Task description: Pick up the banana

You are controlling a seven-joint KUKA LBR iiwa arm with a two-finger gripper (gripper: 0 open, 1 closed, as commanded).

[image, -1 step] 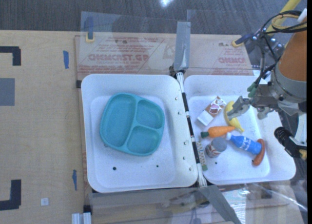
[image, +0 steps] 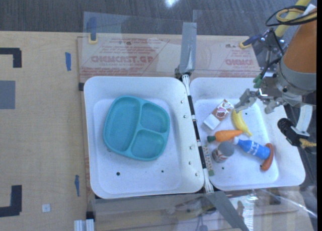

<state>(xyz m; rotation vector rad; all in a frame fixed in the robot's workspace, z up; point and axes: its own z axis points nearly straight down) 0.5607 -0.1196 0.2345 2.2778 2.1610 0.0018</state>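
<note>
The yellow banana [image: 239, 122] lies in the right bin [image: 287, 172], near its middle, pointing from upper left to lower right. My gripper [image: 257, 103] hangs over the back of that bin, just beyond and to the right of the banana. It is open, its two grey fingers [image: 244, 99] spread wide with nothing between them. The banana is untouched and fully in sight.
Around the banana lie a small white and brown carton [image: 217, 115], an orange carrot [image: 227, 135], a blue bottle [image: 253, 148], a reddish sausage [image: 267, 157] and a grey can [image: 223, 151]. A teal divided plate [image: 137, 128] sits in the left bin [image: 100, 174].
</note>
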